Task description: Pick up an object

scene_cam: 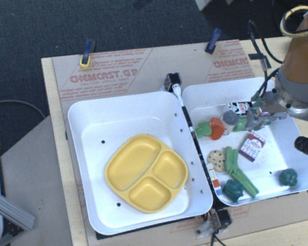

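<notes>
Nearest the lens, at the lower left, a grey metal bar (8,210) slants across the corner beside the table (137,74), whose top is covered with brown printed paper. Two clamps, one yellow-tipped (86,55) and one blue (213,41), grip its far edge. On it the left bin (88,128) holds a yellow three-compartment plate (146,172), lying flat and turned at a slant. Just right of the seam between the bins, the right bin (294,177) holds a scatter of toys: a green leafy piece (203,129) touching an orange-red one (216,129), a spotted cookie (216,160), a long green vegetable (238,169) running toward the near wall, and a dark green lump (232,189) at its lower end. Near the middle lies a small red-and-white packet (252,148), tilted, and in the near right corner a dark green ball (288,176) sits apart from the rest. The gripper (252,117) hangs low over the far part of this bin, just above the packet; whether its fingers are open or closed cannot be told, and nothing can be seen between them.
</notes>
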`<state>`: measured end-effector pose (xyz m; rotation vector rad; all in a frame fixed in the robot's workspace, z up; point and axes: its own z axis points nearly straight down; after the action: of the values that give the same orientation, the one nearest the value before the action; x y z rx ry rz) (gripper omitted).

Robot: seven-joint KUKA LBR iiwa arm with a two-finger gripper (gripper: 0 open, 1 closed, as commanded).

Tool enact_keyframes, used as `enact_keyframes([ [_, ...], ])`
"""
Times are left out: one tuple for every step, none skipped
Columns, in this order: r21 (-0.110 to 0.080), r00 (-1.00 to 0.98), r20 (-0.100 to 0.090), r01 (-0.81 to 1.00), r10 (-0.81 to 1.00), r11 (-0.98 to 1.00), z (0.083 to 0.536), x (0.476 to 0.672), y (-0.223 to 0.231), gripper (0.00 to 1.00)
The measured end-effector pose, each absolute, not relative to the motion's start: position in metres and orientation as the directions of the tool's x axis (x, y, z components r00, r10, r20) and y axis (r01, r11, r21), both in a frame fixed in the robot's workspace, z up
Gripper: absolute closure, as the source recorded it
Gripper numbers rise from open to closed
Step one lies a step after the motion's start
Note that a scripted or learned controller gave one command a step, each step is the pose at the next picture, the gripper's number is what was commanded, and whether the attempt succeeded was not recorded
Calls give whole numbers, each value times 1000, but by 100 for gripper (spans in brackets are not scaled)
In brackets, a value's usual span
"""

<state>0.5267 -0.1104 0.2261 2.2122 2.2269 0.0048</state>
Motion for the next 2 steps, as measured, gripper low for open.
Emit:
enact_keyframes([
  [4, -6, 0, 1000, 1000, 6, 234, 541, -62, 100],
  [4, -6, 1, 1000, 1000, 6, 237, 567, -15, 100],
])
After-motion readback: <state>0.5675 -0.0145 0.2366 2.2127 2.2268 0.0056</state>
